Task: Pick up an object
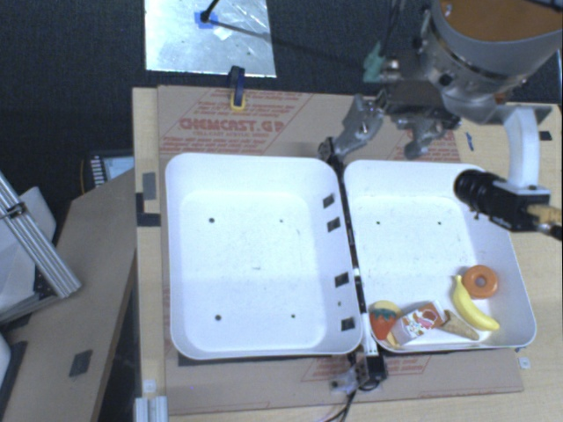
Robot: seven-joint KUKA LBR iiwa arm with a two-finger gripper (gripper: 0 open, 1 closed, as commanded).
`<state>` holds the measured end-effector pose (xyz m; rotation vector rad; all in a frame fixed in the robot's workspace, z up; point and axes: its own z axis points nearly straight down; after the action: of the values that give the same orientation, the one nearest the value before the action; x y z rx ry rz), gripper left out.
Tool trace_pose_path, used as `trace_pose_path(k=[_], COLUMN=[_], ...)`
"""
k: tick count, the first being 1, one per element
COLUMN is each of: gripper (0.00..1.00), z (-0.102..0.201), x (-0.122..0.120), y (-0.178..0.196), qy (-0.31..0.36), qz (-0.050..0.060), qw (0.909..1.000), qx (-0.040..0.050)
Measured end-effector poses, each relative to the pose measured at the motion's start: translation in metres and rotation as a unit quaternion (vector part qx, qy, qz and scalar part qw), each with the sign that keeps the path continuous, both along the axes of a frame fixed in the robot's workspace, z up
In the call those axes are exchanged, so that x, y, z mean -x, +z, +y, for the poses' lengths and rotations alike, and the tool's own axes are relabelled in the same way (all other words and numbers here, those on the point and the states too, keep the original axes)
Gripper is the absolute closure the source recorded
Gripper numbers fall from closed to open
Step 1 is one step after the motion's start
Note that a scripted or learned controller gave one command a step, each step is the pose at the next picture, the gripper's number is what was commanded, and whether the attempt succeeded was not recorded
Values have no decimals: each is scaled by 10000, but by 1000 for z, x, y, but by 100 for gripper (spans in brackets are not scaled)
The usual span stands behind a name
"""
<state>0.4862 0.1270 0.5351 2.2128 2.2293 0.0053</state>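
Several small items lie in the near right corner of the right bin (413, 227): a yellow banana (473, 306), an orange ring-shaped piece (480, 280), a red-orange round fruit (384, 320), a white and red packet (417, 322) and a brown cone-shaped piece (458, 327). My gripper (387, 141) hangs above the far edge of the right bin, well away from those items. Its two grey fingers (354, 134) stand apart, open, with nothing between them.
The left bin (246, 244) sits beside the right one, joined by a black-clipped seam. A black cylinder (493, 197) on a white bracket juts over the right bin's far right side. A silver plate (209, 23) and a yellow clamp (237, 90) lie beyond the bins.
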Motion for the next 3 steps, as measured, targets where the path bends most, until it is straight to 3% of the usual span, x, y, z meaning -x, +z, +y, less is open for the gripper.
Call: trace_pose_path(k=[3], gripper=[0], z=[96], x=[0], y=[0], qy=[-1], qz=[4], qw=[10000], qx=[0])
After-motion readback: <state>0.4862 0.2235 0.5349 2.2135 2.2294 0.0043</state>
